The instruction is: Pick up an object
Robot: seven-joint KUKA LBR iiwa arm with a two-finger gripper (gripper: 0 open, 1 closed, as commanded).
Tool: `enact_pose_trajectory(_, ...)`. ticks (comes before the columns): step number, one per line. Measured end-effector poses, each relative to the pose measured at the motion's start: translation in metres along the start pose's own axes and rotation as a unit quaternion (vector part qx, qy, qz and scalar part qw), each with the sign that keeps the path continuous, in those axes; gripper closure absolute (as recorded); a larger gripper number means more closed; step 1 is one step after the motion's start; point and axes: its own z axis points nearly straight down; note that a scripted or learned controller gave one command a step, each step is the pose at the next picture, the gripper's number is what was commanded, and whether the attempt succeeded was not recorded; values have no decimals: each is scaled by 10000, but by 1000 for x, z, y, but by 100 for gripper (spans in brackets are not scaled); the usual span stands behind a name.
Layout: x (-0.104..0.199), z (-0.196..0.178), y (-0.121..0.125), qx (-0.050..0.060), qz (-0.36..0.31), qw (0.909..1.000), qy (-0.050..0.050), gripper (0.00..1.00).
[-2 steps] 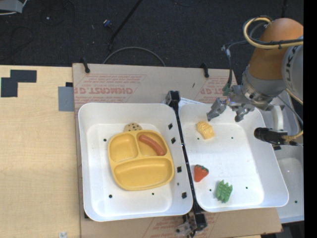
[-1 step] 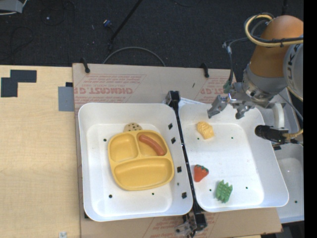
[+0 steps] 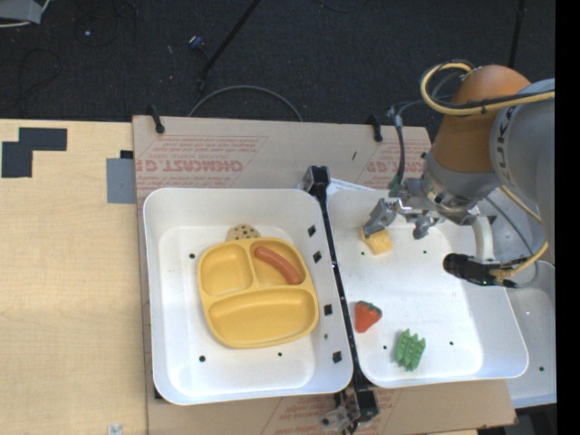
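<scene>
My gripper [image 3: 401, 222] hangs over the back of the right bin [image 3: 494, 338], open, with its two fingers spread apart and nothing between them. A small yellow cheese-like block [image 3: 377, 241] lies on the bin floor just below the left fingertip [image 3: 380, 216]; whether they touch I cannot tell. Further forward in the same bin lie a red strawberry-like piece [image 3: 366, 316] and a green leafy piece [image 3: 410, 349].
The left bin [image 3: 172, 333] holds a yellow divided tray [image 3: 258, 320] with a sausage [image 3: 279, 263] in its back right compartment. A round cookie [image 3: 242, 233] lies behind the tray. A black divider [image 3: 331, 275] runs between the bins. A black cable end [image 3: 471, 267] sticks out at the right.
</scene>
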Motion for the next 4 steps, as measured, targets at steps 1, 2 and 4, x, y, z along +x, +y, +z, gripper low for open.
enact_pose_trajectory(1,6,46,-3,-5,6,10000,-1,0)
enact_pose_trajectory(2,7,82,-4,-10,7,10000,-3,0)
enact_pose_trajectory(4,14,15,3,-54,-4,10000,-7,100)
